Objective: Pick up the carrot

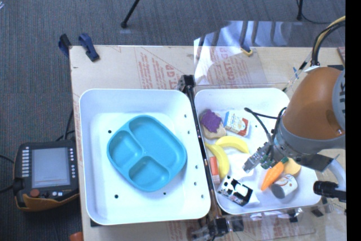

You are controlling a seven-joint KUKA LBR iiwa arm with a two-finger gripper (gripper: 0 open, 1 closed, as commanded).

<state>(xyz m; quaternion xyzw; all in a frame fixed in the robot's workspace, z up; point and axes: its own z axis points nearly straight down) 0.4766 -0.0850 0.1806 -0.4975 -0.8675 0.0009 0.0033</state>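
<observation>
The orange carrot [270, 176] is in the right bin [256, 96], near its front right corner. It lies slanted, with its green top [284, 162] pointing up and to the right. My gripper [258, 160] hangs low over the bin, just to the carrot's upper left and close against it. The arm's orange band [313, 104] rises behind it and hides part of the bin's right side. Whether the carrot is held is not clear from this angle.
Around the carrot lie a grey cup [284, 187], a yellow piece [292, 167], a black-and-white item [236, 191], a banana [223, 154], a small carton [237, 123] and a purple-topped pastry [211, 122]. The left bin [96, 110] holds a blue divided plate [146, 152].
</observation>
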